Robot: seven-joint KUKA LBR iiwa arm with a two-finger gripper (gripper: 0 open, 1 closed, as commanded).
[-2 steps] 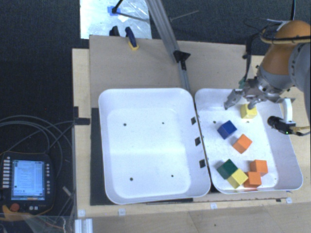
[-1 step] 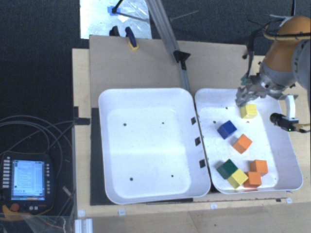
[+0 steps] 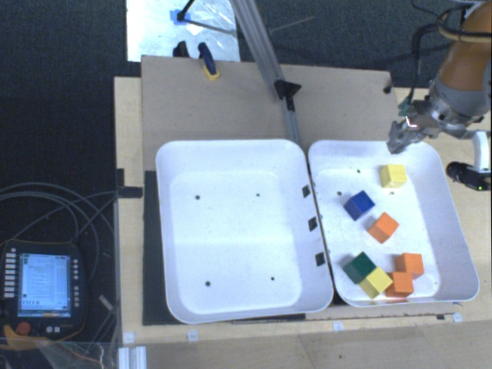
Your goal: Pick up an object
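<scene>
We see the right bin holding seven blocks, the yellow cube sitting square nearest the claw; we cannot tell the claw's opening.

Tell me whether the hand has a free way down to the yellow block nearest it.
Probably yes. The hand hovers at the right bin's far rim, beside the yellow block, which sits alone with nothing over it.

Evenly and fairly brightly lit from above, with soft, faint shadows. Strong glare on the foil sheet at top, nearly blown out. Bright white bins close to overexposed, little surface detail. Slightly soft focus overall, mild grain in the dark carpet.
</scene>
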